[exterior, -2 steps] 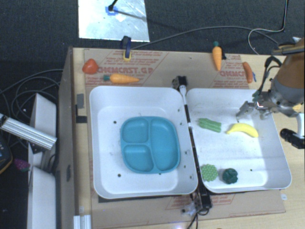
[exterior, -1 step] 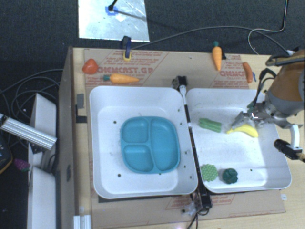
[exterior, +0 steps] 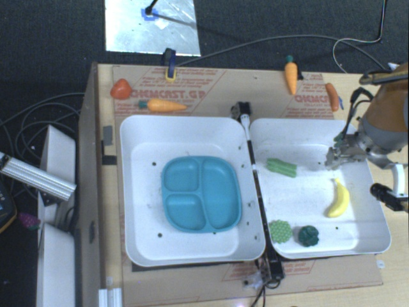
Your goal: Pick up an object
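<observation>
- Bench [exterior: 211,85]: you see brown board under two white bins, dark carpet around, foil sheet [exterior: 152,16] behind.
- Red print partly legible: "CHEMCAST GP".
- Gripper [exterior: 333,157]: you cannot tell its state.

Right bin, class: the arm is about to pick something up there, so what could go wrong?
1. The gripper sits near the right bin's wall, and the banana lies below it; closing here may catch nothing.
2. The two green pieces lie close together, so grabbing one may knock the other.

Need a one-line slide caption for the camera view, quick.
Gripper hovers over right bin near banana; blue divided plate sits in left bin.
</observation>
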